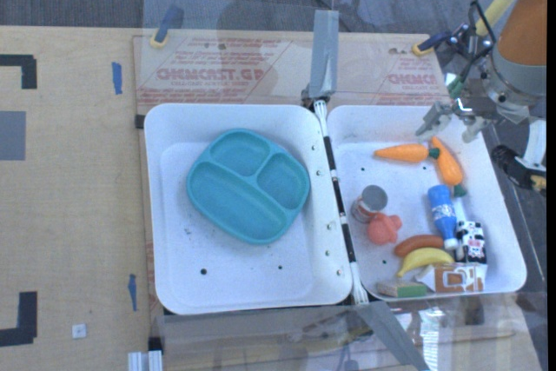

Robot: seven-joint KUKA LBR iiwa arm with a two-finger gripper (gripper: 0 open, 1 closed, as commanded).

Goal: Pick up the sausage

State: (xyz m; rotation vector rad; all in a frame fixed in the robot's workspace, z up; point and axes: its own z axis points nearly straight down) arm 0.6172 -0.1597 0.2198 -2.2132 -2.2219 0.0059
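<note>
The left shallow white bin (pixel 174 274) holds a teal compartmented plate (pixel 248 184). In the right white bin (pixel 508 261), the reddish-brown sausage (pixel 418 244) lies nearly horizontal, touching a yellow banana (pixel 426 259). The gripper (pixel 449 122) hovers open above two orange carrots (pixel 426 156).

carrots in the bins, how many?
2, both in the right bin. One carrot lies level near the far wall; the other carrot slants beside its leafy end, just under the gripper. Clutter near the front could hide more.
</note>
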